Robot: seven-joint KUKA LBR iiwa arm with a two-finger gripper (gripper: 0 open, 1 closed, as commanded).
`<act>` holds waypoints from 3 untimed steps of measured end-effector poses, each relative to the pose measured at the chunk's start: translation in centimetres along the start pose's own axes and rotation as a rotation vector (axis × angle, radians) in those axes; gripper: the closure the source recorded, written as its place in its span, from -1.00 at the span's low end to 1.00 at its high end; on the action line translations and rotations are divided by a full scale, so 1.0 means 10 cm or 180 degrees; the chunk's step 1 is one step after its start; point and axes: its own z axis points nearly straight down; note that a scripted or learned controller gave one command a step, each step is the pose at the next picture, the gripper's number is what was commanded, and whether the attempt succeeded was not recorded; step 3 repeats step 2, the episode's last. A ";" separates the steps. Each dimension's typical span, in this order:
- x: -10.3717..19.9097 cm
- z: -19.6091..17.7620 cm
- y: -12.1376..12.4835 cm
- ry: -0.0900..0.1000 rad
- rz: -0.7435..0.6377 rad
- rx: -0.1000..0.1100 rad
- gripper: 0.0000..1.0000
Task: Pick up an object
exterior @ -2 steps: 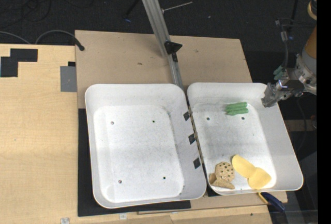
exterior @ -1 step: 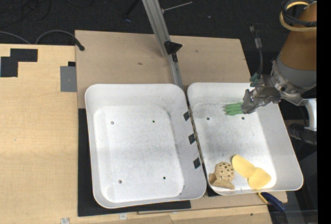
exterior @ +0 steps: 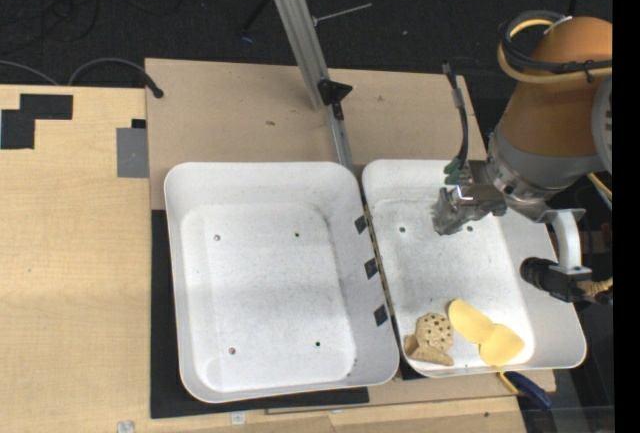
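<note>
- yellow object (exterior: 485,331) and a speckled tan object (exterior: 431,338) lie touching at the right bin's (exterior: 420,191) near edge.
- end effector (exterior: 455,211) hangs over that bin's middle, well apart from both; its opening cannot be told.
- left bin (exterior: 200,186) sits alongside.

The gripper (exterior: 455,214) hangs over the upper middle of the right bin (exterior: 400,183), its tip pointing toward the left bin (exterior: 185,183), which lies well off to its left. Below the gripper, near the right bin's front edge, a yellow object (exterior: 484,331) lies just beside a tan speckled piece (exterior: 432,337). The orange-banded arm (exterior: 556,91) rises to the gripper's upper right.
</note>
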 end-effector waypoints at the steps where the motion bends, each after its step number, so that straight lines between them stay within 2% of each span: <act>1: 0.53 0.18 -0.16 -0.0002 -0.0002 0.0006 1.00; 2: 1.07 0.15 -0.25 -0.0002 -0.0003 0.0000 1.00; 3: 1.07 0.15 -0.25 -0.0002 -0.0003 0.0000 1.00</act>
